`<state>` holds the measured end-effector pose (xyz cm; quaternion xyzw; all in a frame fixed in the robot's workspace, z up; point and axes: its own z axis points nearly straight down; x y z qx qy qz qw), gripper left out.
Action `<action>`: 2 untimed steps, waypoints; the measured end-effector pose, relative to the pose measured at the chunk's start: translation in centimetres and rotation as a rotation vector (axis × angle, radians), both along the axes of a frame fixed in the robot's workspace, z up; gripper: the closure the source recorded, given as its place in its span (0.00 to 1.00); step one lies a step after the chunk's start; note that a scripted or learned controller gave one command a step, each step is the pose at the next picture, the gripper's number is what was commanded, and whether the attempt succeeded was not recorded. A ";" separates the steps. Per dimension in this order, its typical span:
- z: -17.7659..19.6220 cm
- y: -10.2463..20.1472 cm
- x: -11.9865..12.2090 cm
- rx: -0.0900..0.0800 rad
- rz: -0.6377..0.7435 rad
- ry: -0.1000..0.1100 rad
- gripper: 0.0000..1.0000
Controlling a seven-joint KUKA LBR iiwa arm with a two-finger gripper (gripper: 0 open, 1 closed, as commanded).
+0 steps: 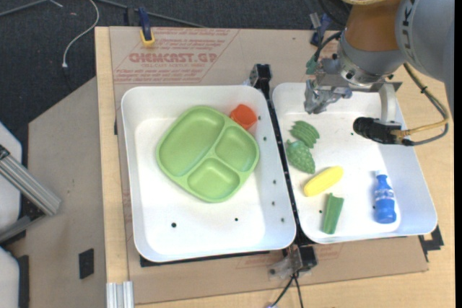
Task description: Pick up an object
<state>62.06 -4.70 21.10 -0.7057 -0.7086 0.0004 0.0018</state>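
My gripper (315,106) hangs over the back left part of the right bin (419,177), just above and behind two green leafy pieces (304,132) (299,155). Nothing shows between its fingers. Further forward in the same bin lie a yellow piece (323,181), a green stick (332,213) and a blue bottle (385,198). In the left bin (144,213) rests a green divided plate (208,153) with an orange piece (244,115) at its back right edge.
The two bins sit side by side on a cardboard sheet (173,54). A black clamp (260,74) stands at the back between them. Cables run across the dark floor behind.
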 end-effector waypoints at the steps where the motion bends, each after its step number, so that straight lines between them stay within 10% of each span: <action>1: -0.5 5.7 -1.3 0.001 0.001 0.001 1.00; 2: 0.6 10.4 -4.0 0.001 0.002 0.001 1.00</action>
